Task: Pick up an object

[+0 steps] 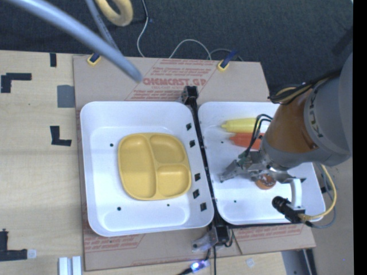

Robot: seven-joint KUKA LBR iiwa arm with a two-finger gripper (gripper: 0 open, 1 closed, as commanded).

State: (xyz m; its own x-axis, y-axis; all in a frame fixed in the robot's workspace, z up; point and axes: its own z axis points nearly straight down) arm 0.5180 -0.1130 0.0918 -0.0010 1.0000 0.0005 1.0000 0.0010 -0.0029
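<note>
The arm works inside the right bin [229, 208]. Its gripper [248, 166] sits low near the bin's middle; whether it is clenched or released cannot be told. The nearest objects, a yellow piece [239, 124] and an orange piece [245, 139], lie just behind the gripper toward the bin's far wall, side by side, long axes running left to right. The left bin [97, 171] holds a yellow divided plate [153, 166].
</note>
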